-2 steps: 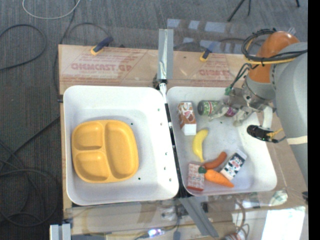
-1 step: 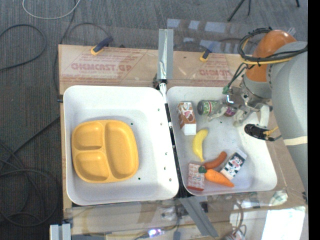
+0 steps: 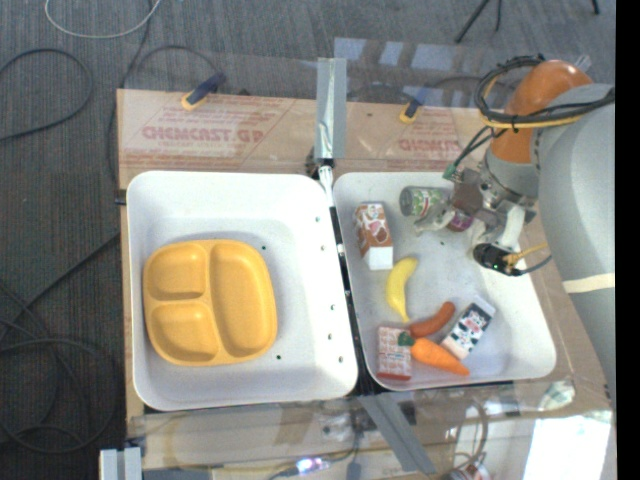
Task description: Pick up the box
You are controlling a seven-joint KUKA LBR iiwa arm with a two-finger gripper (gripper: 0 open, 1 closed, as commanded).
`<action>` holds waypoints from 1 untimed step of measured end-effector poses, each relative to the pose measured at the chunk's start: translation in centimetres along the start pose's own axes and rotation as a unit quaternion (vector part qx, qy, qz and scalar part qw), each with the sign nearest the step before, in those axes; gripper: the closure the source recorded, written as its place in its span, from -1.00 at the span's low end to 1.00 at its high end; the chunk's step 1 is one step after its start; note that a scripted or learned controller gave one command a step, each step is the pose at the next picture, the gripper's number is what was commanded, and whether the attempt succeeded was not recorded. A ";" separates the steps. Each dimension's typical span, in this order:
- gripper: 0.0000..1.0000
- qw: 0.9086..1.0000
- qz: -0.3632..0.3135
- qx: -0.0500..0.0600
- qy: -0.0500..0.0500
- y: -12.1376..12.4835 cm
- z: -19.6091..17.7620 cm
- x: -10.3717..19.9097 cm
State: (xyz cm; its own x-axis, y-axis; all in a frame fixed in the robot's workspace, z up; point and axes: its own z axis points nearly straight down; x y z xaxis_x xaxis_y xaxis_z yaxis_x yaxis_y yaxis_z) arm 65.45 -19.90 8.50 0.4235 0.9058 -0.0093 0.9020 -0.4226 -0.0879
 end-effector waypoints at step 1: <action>1.00 1.000 0.001 -0.008 -0.004 0.2 -0.9 -0.2</action>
State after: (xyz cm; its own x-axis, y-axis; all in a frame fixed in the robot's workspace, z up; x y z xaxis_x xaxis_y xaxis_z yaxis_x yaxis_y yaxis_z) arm 65.58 -20.18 9.38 0.4245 0.9052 -0.0183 0.9025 -0.4247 -0.0713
